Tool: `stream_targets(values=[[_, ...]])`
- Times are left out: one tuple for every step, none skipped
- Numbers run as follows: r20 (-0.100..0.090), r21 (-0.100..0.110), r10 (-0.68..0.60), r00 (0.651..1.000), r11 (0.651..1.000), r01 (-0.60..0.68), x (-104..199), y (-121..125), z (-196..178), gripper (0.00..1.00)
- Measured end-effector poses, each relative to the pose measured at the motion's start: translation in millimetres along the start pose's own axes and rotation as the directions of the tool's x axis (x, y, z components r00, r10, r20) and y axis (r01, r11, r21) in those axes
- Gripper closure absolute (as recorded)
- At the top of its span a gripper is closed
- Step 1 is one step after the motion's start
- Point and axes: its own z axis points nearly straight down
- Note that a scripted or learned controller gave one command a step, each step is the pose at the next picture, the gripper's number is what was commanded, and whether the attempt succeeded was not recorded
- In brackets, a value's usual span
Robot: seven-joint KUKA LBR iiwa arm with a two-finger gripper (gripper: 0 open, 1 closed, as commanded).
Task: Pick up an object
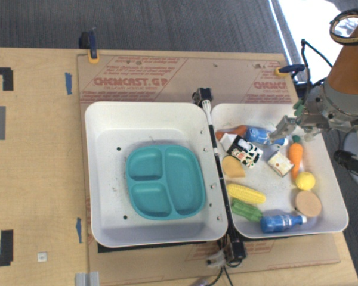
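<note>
Over the right bin [337,210], your pincer [284,126] hangs with fingers spread, holding nothing, just above a blue item [258,135] and beside the carrot [295,154]. Crowding it you have a cow-patterned piece [246,154], corn cob [245,192], lemon [305,181] and blue bottle [281,221]. One teal divided tray [165,182] lies alone in the left bin [101,159]. Both bins sit on your cardboard-covered counter [36,177].

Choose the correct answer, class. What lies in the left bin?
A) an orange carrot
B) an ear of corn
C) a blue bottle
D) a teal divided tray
D: the teal divided tray lies alone in the left bin, while the corn, blue bottle and carrot lie in the right bin.
</note>
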Motion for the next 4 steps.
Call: stream_targets(values=[[0.007, -0.012, -0.199, 0.980, 0.980, 0.199, -46.1, -14.0, 111.1, 0.00], [0.002, -0.002, -0.628, 0.778, 0.778, 0.628, -54.1, -10.0, 131.8, 0.00], [0.003, -0.004, -0.616, 0.788, 0.788, 0.616, 17.2, 7.7, 109.5, 0.00], [0.001, -0.001, -0.488, 0.873, 0.873, 0.488, -19.3, -27.8, 131.9, 0.00]])
